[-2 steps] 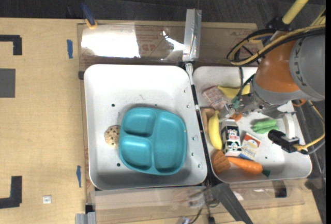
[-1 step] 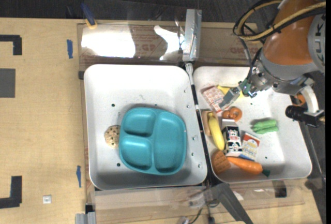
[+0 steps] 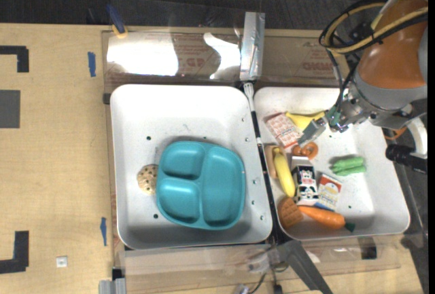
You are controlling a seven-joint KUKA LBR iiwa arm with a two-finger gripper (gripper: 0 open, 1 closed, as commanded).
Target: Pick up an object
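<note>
Carrot (image 3: 321, 217) at lower right, beside milk carton (image 3: 306, 185) and banana (image 3: 283, 174); gripper (image 3: 317, 130) poised above the right bin's (image 3: 387, 208) clutter (whether it is open, I cannot tell). I would descend vertically on one isolated item, e.g. the green piece (image 3: 348, 165).

The tan desk (image 3: 51, 150) fills the left and middle of the frame. Two white bins sit on it side by side: the left bin (image 3: 129, 109) at centre, the right bin (image 3: 380, 208) toward the right. Black marks (image 3: 17, 58) and blue tape (image 3: 92, 63) dot its left part.
</note>
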